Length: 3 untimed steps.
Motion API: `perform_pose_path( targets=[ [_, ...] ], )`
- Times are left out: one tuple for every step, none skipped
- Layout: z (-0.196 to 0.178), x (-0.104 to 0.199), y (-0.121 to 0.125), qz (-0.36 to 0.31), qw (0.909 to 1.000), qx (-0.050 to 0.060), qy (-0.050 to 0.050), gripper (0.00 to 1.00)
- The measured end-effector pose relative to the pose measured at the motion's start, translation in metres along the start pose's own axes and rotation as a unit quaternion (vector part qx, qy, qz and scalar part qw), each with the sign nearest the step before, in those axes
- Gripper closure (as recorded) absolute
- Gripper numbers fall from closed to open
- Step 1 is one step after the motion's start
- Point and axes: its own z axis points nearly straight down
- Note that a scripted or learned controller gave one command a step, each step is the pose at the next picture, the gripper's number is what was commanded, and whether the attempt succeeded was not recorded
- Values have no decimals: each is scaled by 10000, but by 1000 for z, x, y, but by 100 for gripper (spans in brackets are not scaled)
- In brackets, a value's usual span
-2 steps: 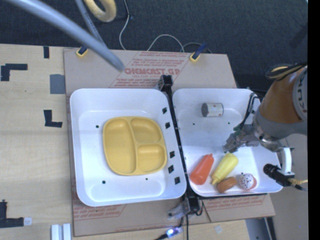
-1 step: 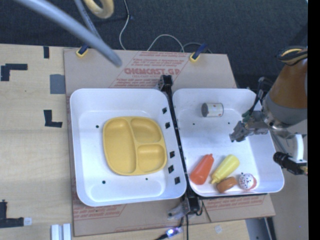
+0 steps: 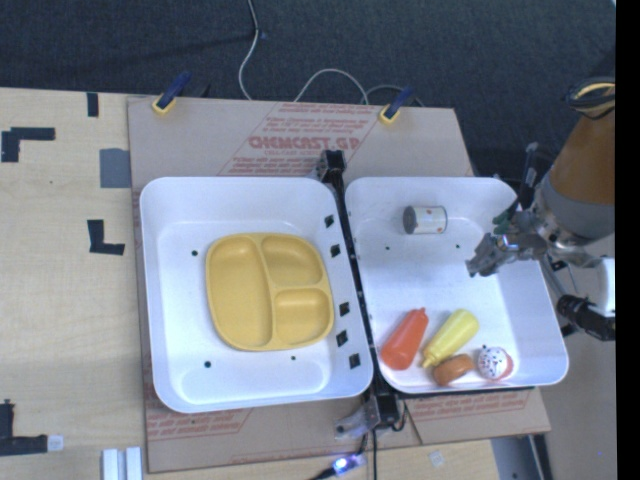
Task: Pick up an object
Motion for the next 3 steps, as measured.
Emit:
perform_pose_path(
  targets=[
    [-7,48,17,-24,10000,12,13,100],
    [-18,103,24,-26,10000,10,11,100],
    [-17,168,30,-33,10000,17,17,100]
  ],
)
